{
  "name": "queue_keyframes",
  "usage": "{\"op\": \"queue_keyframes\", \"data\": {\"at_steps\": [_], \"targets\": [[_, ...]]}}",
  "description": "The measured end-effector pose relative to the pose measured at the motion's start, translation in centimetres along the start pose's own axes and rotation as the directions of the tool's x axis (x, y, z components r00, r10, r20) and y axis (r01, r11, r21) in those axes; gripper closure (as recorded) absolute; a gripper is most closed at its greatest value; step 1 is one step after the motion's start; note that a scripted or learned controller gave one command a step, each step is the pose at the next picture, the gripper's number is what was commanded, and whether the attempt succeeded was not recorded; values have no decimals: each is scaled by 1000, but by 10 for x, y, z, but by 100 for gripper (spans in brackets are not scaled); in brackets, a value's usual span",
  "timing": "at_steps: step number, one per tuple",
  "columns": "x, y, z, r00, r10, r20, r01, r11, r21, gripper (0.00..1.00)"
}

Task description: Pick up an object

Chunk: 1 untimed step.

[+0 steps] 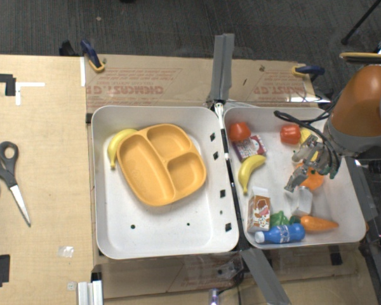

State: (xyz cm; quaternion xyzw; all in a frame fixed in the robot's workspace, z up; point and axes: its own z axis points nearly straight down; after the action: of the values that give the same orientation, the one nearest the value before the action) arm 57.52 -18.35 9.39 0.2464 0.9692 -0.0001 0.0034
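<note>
Our gripper hangs low over the right bin, close to its far right side, and we cannot tell if it is squeezing anything or not. Right beside it sits a little orange thing, partly hidden by the metal parts, and that looks like the toy we would go for. Just below it lies a clear, see-through piece, and lower still a carrot and a blue bottle rest near the front wall. A banana lies in the middle of this bin, with a red tomato and a red pepper near the back. Over in the left bin we see a yellow plate with another banana tucked against its edge. What could go wrong? We think the toys sit so close together that the gripper might bump the clear piece or pinch two things at once. The orange thing looks round, so it might roll or slip away.
</note>
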Motion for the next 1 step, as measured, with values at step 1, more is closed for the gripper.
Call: {"op": "queue_keyframes", "data": {"at_steps": [1], "targets": [[-1, 1, -10, 1000, -4, 5, 4, 1000, 0, 100]]}}
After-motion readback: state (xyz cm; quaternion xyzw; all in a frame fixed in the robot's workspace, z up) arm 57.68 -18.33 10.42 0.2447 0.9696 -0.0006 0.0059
